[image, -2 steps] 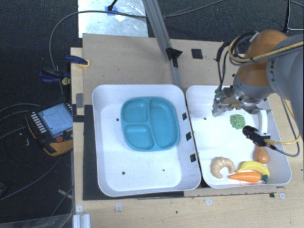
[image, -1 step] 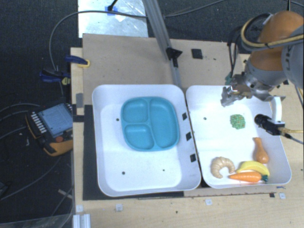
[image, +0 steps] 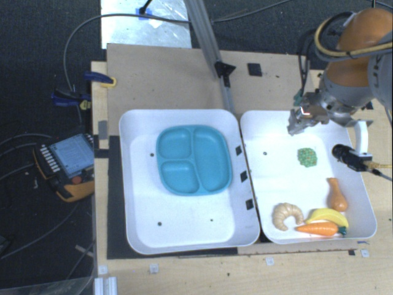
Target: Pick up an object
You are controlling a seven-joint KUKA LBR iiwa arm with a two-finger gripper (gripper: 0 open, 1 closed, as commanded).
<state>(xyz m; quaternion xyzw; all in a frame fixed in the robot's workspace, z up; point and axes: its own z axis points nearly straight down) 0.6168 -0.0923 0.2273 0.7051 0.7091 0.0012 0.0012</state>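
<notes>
The end effector (image: 299, 125) is seen over the upper part of the right bin (image: 268, 183), hanging near the bin's back rim; whether it is spread or pressed together cannot be told, and nothing is seen between its tips. It is carried by one grey arm (image: 353, 60) with an orange band, reaching in from the right. Two shallow white bins are set side by side on the table (image: 166, 78), touching along their inner edges. In the left bin (image: 138, 220) one blue plate (image: 193, 159) with three compartments is laid flat, toward the bin's back half. Five small things are counted in the right bin. One green broccoli piece (image: 307, 157) lies alone near the bin's middle, just below and to the right of the end effector and apart from it. One brown, pear-shaped piece (image: 336, 195) lies lower along the right side. At the lower right corner three things are gathered close together: one pale croissant (image: 287, 214), one yellow banana (image: 328, 216) and one orange carrot (image: 317, 229), the carrot lying just beneath the banana and beside the croissant. Off the table's left edge, one small blue-faced device (image: 67, 158) with cables is seen on the dark floor.
</notes>
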